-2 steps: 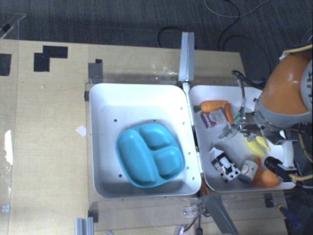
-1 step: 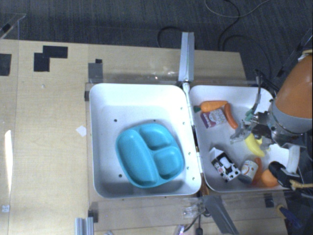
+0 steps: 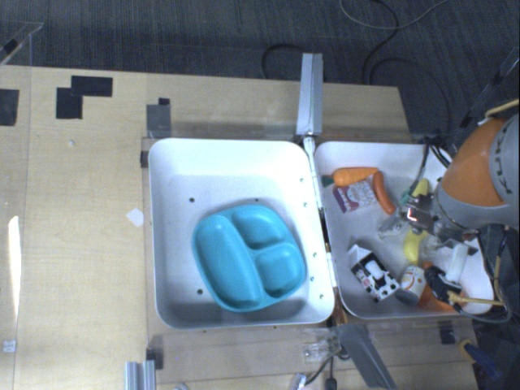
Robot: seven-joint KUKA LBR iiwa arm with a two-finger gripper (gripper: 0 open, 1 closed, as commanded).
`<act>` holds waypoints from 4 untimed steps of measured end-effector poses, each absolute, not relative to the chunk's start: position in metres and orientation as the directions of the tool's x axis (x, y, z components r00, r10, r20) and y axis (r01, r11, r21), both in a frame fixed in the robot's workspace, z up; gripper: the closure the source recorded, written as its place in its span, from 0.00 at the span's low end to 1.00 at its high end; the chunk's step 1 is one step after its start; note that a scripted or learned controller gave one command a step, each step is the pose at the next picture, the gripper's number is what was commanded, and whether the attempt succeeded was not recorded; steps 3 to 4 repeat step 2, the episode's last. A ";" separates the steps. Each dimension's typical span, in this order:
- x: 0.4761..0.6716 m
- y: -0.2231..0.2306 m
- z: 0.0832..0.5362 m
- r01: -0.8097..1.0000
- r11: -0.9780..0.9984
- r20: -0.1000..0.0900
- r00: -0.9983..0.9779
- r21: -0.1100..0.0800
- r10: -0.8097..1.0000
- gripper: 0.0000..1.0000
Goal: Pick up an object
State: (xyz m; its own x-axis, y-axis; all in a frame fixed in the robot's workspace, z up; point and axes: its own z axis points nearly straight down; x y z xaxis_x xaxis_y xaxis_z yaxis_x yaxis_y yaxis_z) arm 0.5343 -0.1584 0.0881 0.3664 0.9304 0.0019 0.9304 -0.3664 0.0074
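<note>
While the arm (image 3: 479,173) leans in from the right over the right bin (image 3: 370,151), the stuff it could grab is all piled in that bin. There's an orange carrot-looking toy (image 3: 355,175) near the top edge, a purple packet (image 3: 353,196) just below it, and a second orange piece (image 3: 382,193) touching the packet's right side. Lower down sits a black-and-white thing (image 3: 372,273), tilted, close to the bin's front wall. Right of it is a yellow object (image 3: 412,246), and beyond that a jumble of small bits in the front right corner, including something orange (image 3: 435,301), too cluttered to name properly.

The gripper (image 3: 409,216) hangs over the middle right of the bin, just above the yellow object and right of the second orange piece. Honestly I can't tell how the gripper is set from this angle, it's small and blurry against the clutter, and I can't see anything clearly held in it either.

The left bin (image 3: 171,218) sits right beside the other one, with only a blue tray (image 3: 248,254) in it, a divided one with three sections, lying flat toward the front half. Both bins rest on a tan bench (image 3: 73,234), with a few black squares (image 3: 81,94) stuck at its far left. Cables (image 3: 382,10) trail across the dark floor behind.
</note>
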 end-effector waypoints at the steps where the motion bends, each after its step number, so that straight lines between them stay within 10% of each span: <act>1: 0.536 -0.157 0.098 0.931 -0.364 0.004 0.364 0.010 0.931 1.00; 2: 0.502 -0.107 0.241 0.920 -0.391 0.000 0.391 0.001 0.920 1.00; 4: 0.502 -0.107 0.241 0.920 -0.391 0.000 0.391 0.001 0.920 1.00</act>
